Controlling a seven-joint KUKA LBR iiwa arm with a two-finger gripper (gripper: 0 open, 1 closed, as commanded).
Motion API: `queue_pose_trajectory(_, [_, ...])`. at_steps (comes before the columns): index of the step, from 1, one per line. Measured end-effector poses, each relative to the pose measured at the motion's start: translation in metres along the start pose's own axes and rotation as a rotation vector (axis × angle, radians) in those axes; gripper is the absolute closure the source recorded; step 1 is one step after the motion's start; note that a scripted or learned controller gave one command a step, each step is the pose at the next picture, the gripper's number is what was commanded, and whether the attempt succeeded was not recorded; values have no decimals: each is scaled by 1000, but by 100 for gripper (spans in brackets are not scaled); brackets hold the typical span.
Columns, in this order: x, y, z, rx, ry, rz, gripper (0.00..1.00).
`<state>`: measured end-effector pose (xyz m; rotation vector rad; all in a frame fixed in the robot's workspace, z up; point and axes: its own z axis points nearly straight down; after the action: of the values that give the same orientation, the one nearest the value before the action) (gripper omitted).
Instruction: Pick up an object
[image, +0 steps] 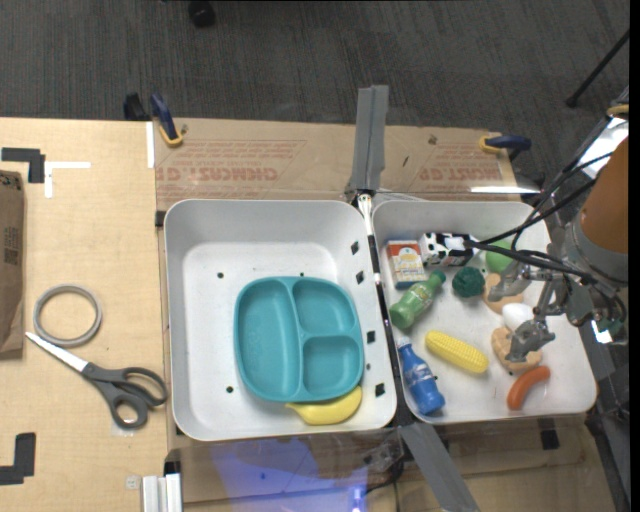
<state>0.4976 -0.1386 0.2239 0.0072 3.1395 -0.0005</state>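
Grey metal fingers of the gripper (528, 338) hang low over the right bin (575, 400), near its right edge, above a tan toy (505, 348); how far apart they stand cannot be told. An orange sausage (527, 386) lies just toward the near right corner, a corn cob (457, 352) nearer the middle. A green bottle (414, 301) and blue bottle (420, 379) line the left wall. A teal plate (298, 337) fills the left bin (195, 300).
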Motion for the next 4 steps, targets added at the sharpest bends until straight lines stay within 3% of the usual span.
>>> queue_pose_trajectory(1, [-88, -15, 106, 0, 0, 86, 0])
queue_pose_trajectory(2, [-8, 16, 132, 0, 2, 254, 0])
queue_pose_trajectory(3, [20, 43, 132, 0, 3, 331, 0])
queue_pose_trajectory(4, [-83, 2, 122, 1, -3, 344, 0])
